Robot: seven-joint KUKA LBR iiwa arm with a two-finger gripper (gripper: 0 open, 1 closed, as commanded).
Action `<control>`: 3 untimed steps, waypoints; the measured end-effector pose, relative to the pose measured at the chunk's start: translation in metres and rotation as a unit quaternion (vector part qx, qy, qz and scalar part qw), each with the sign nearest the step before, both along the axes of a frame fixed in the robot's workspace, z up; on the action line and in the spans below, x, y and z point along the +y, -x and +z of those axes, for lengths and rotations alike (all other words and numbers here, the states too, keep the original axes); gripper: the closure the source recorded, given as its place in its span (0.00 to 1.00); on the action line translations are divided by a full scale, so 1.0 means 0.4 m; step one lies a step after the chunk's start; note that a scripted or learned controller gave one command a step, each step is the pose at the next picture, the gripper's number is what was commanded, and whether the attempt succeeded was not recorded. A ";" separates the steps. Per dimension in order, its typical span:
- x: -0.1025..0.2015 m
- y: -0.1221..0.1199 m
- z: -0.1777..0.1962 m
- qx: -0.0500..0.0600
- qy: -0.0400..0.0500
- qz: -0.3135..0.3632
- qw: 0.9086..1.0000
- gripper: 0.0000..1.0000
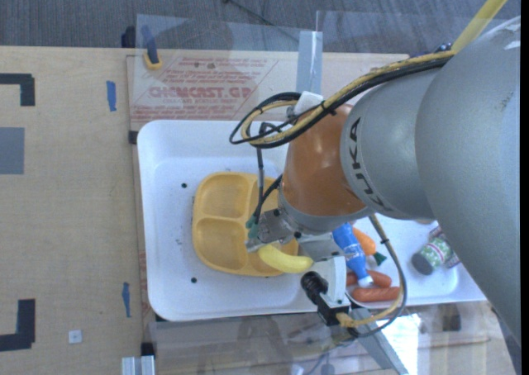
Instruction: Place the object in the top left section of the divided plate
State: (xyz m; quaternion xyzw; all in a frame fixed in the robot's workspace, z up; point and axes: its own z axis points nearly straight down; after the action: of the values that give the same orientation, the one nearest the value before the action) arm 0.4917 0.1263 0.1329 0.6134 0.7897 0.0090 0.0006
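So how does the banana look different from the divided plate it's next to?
The banana is a brighter, paler yellow; the divided plate is a deeper orange-yellow. The banana is small, curved and narrow, while the plate is broad, rounded and split into sections by ridges. The banana lies at the plate's lower right edge, below the arm that hides part of the plate. Both sit in the same white bin.

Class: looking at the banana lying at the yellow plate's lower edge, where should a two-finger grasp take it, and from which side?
Grip the banana across its thick middle, from above: it lies flat, long axis left-right, on the divided plate rim, its left end under the arm's wrist.
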 end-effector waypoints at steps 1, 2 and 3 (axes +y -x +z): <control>-0.142 -0.122 0.278 0.008 0.007 -0.051 0.999 1.00; 0.006 -0.185 0.347 0.007 0.008 -0.053 0.999 1.00; -0.128 0.020 0.500 0.008 0.008 0.002 1.000 1.00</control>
State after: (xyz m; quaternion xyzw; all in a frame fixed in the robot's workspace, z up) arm 0.4837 0.0751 0.3330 0.6121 0.7907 -0.0024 -0.0013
